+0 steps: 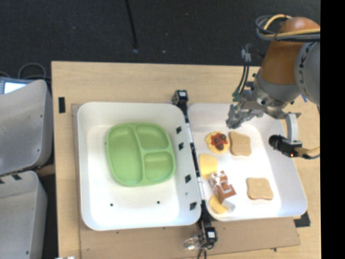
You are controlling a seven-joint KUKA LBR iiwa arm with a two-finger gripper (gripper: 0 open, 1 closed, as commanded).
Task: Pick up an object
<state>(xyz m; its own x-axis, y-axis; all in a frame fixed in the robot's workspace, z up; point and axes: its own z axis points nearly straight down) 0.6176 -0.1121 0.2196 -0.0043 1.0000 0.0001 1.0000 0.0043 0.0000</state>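
The nearest candidate for a pick is the upper toast slice (240,144), a flat tan piece of toy bread with rounded corners, lying in the upper middle of the right bin (280,198) with its long axis running roughly up and down the view. It sits just below and slightly right of the gripper (235,121), which hangs over the bin's upper part; I cannot tell from this angle how its tips are set, and nothing shows between them. Touching or just left of the toast is a small yellow pastry topped with red berries (217,141). Below that lie a pale yellow cheese block (207,165), a brown-and-white layered piece (222,185), another yellow wedge (217,205) and a second toast slice (259,188). In the left bin (91,209) rests a matte green divided tray (141,154).
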